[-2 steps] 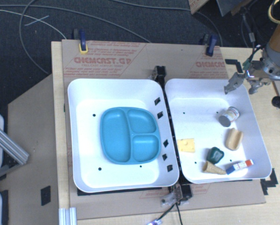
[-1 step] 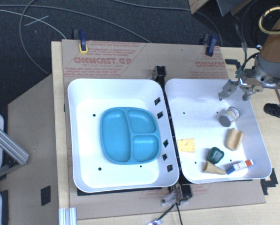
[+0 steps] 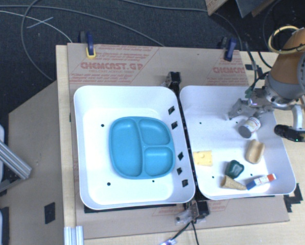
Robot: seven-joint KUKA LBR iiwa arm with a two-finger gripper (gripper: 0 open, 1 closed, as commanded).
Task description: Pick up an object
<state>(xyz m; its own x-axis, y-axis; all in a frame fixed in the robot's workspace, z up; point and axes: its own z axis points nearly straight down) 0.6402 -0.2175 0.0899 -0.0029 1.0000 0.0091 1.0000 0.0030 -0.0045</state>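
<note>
I am reaching in over the right-hand bin [image 3: 213, 98], and I am taking that bin as my mark for everything else. My pincer [image 3: 248, 117] is hanging low over its far right part, close to the back rim, with my grey wrist and orange band rising behind it toward the bin's right side. Whether my pincer is spread or pressed together I cannot tell from this angle; the metal parts are blurring into one another.

Just below my pincer, a small white and grey cylinder [image 3: 248, 126] is lying on its side on the bin's floor, seemingly touching or almost touching my tip. I cannot see it sitting between anything, so I am not claiming to be holding it.

Nearer the bin's front, a tan bread-like piece [image 3: 254, 151] is lying by the right wall. A dark green lump [image 3: 235, 168] is resting toward the front middle, with a tan wedge [image 3: 233, 183] touching it on the front side. Beside the wedge, against the front right rim, a marker-like stick [image 3: 259, 180] in white, blue and red is lying flat. A yellow cheese-like block [image 3: 203, 158] is sitting by the bin's left wall.

To the left of this bin, the second bin [image 3: 91, 111] is carrying a blue divided plate [image 3: 141, 147].
</note>
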